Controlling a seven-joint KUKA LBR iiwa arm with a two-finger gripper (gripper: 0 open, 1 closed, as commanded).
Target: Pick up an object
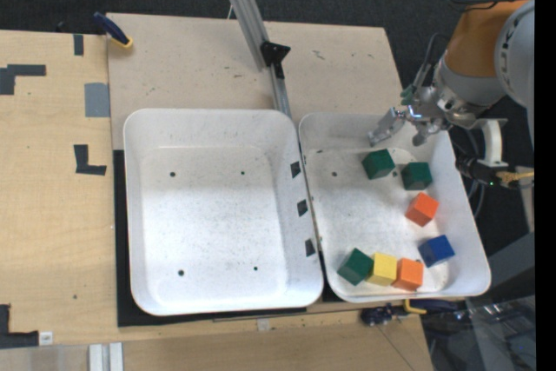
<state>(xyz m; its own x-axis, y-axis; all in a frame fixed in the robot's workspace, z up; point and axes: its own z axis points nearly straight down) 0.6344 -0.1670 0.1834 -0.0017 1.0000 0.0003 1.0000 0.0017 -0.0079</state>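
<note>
Reaching in from the upper right of the frame, the grey arm (486, 48) with its orange band holds the gripper (401, 124) over the far part of the right bin (343, 135). Its metal fingers (383, 129) are spread apart and nothing lies between them.

Just below the gripper, a dark green block (378, 163) sits on the bin floor, with a second green block (417, 175) close beside it to the right. Lower right of these lies an orange block (422, 209), and below that a blue block (436, 250).

Along the near edge of the right bin, a green block (355, 266), a yellow block (383, 268) and another orange block (408, 273) stand in a row, touching one another.

At centre left lies the left bin (139, 213), white and speckled.
</note>
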